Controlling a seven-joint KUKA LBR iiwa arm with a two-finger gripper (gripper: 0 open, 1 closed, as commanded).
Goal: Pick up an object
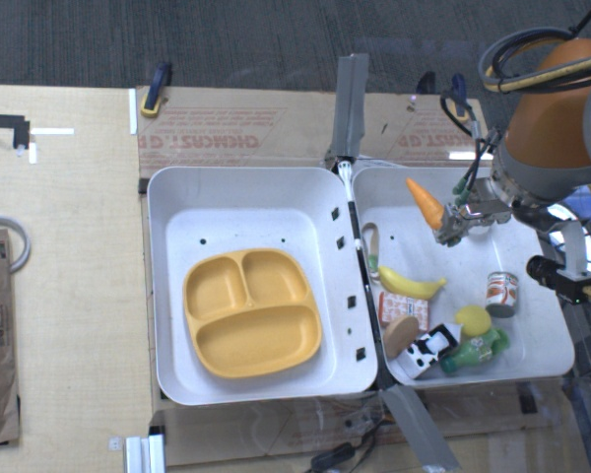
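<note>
Pick not yet complete: tool (451, 233) low in right bin (542, 363), far side, touching orange carrot (426, 203); grip state cannot be told; banana (410, 283), can (501, 292), other items resting nearer.

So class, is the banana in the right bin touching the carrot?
Apart. The camera view shows bare white bin floor between the banana and the carrot, which lies nearer the bin's far wall.

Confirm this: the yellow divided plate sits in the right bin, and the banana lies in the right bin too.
Not quite. The camera view shows the yellow divided plate in the left bin, by itself. The banana does lie in the right bin.
</note>
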